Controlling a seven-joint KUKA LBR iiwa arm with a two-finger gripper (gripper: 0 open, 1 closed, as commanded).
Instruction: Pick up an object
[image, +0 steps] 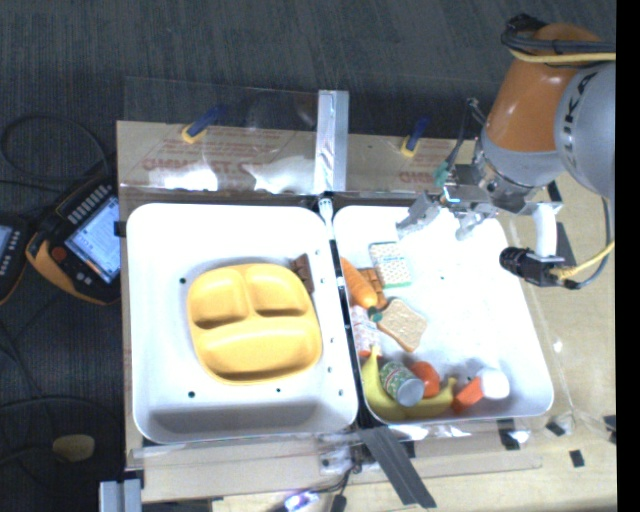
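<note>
With its claw (444, 216) spread wide and empty above the right bin (520, 330), the arm may miss the tightly heaped food (400, 330).

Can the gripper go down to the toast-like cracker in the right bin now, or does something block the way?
Probably yes. The gripper hangs open above the far part of the right bin, and the cracker lies uncovered on top. The carrot and a small packet lie close beside it, so the fingers have little room.
</note>
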